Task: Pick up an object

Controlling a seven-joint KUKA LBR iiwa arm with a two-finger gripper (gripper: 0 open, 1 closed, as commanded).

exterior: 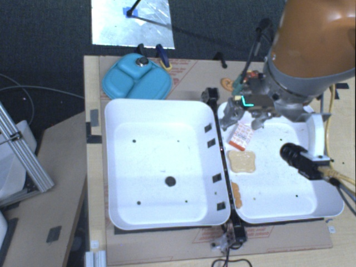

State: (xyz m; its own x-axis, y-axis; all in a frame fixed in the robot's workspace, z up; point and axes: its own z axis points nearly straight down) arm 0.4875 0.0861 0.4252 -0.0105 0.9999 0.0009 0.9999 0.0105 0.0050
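My gripper (245, 118) hangs over the back left part of the right bin (311, 204), and its two fingers stand apart, so it is open. A small red and white packet (240, 137) lies tilted just in front of the fingertips, and nothing shows it clamped. A tan toast-shaped piece (242, 161) rests on the bin floor in front of the packet. A thin orange piece (236, 194) lies along that bin's left wall. In the left bin (117, 149) sits one small dark disc (170, 181).
A blue sectioned plate (136, 78) lies on the bench behind the left bin. A small tan item (227, 84) sits behind the right bin. A shiny sheet (132, 15) lies on the dark floor further back. The bins' shared wall runs just left of the gripper.
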